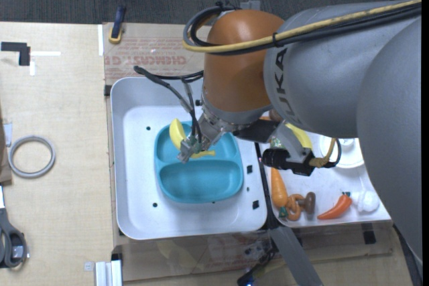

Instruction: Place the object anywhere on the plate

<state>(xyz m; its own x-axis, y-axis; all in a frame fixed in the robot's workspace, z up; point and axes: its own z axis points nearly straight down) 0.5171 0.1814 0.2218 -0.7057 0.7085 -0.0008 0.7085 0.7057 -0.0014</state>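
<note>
Hovering over the blue divided plastic plate (199,179), the tool (188,149) has an unreadable grip; the yellow banana-shaped object (176,132) could slip off the rim.

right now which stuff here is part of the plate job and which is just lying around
Part of the job:
- blue plate in the left bin
- yellow object at the plate's far edge
- gripper over the plate

Just lying about:
- carrot, orange pepper and brown toy in the right bin
- roll of tape and scissors on the bench

Arm (322,63) reaching leftward, wrist lowered
</note>
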